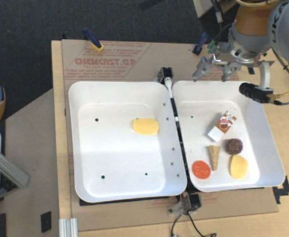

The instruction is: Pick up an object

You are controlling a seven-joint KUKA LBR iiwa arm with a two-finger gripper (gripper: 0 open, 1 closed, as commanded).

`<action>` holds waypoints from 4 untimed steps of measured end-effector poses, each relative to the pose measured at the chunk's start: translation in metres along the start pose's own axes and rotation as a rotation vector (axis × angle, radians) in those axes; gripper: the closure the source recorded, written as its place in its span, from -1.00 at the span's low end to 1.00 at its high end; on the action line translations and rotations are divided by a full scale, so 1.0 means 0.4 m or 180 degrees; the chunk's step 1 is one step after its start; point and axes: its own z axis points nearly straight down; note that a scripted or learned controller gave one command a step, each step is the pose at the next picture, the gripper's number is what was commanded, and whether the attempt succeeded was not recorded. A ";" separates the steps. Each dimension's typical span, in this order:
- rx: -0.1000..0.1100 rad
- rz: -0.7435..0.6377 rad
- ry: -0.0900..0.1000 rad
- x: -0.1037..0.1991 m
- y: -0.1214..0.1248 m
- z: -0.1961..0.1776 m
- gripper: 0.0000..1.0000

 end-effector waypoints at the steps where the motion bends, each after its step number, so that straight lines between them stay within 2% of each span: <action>1: 0.0015 0.0036 -0.0017 -0.023 -0.007 -0.018 1.00; 2: -0.0037 0.0021 -0.0012 0.135 0.001 -0.482 1.00; 3: -0.0028 0.0031 -0.0009 0.192 -0.114 -0.784 1.00; 4: 0.0068 0.0027 -0.0009 0.324 -0.186 -0.566 1.00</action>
